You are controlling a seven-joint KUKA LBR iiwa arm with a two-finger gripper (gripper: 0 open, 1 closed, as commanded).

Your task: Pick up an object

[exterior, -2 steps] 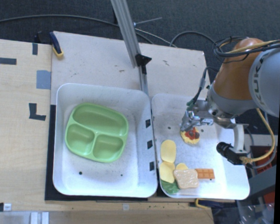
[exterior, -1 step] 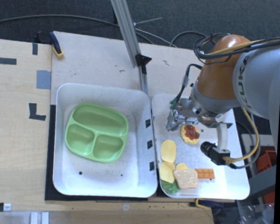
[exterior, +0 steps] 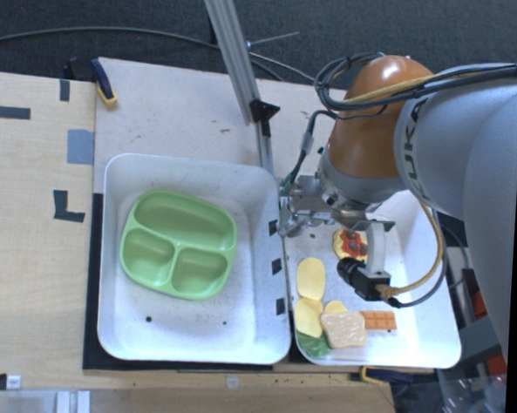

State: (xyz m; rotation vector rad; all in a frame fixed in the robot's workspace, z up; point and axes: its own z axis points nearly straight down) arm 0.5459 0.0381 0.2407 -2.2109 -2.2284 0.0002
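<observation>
The right bin (exterior: 425,342) holds several toy foods. Two yellow oval pieces (exterior: 311,279) lie by its left wall, with a slice of toast (exterior: 344,329) and an orange wafer (exterior: 376,320) beside them near the front. A red and yellow piece (exterior: 350,244) lies further back, partly under the arm. A green scrap (exterior: 316,345) peeks out at the front edge. My gripper (exterior: 297,217) hangs low over the back left part of this bin, close to the wall between the bins. The wrist hides its tip. I see nothing held.
A green divided plate (exterior: 179,244) lies in the left bin (exterior: 112,323). A grey metal post (exterior: 237,56) slants up behind the bins. The arm's orange band (exterior: 379,86) and grey body cover the back of the right bin.
</observation>
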